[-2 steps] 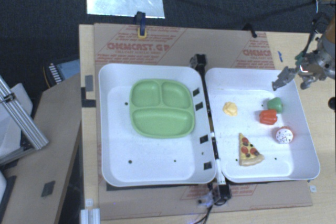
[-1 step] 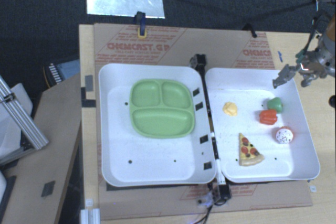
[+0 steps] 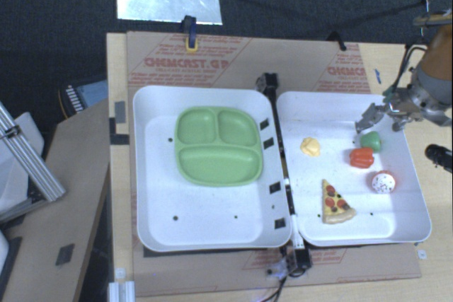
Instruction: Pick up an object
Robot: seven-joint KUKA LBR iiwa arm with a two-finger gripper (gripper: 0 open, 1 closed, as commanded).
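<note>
**Hovering over right bin, nothing held**

Reaching in from frame's right, my gripper (image 3: 383, 117) sits w/ fingers spread apart, holding nothing, at upper right of right bin (image 3: 333, 104). Just below it: green toy (image 3: 371, 141), touching red pepper (image 3: 362, 158). White-red ball (image 3: 383, 183) lower right, yellow piece (image 3: 310, 146) center, pizza slice (image 3: 335, 203) bottom. Left bin (image 3: 152, 145) holds green divided plate (image 3: 217, 146).

Arm reaches in from right, wrist angled down-left; hand (image 3: 382, 118) fingers spread, nothing between.
</note>
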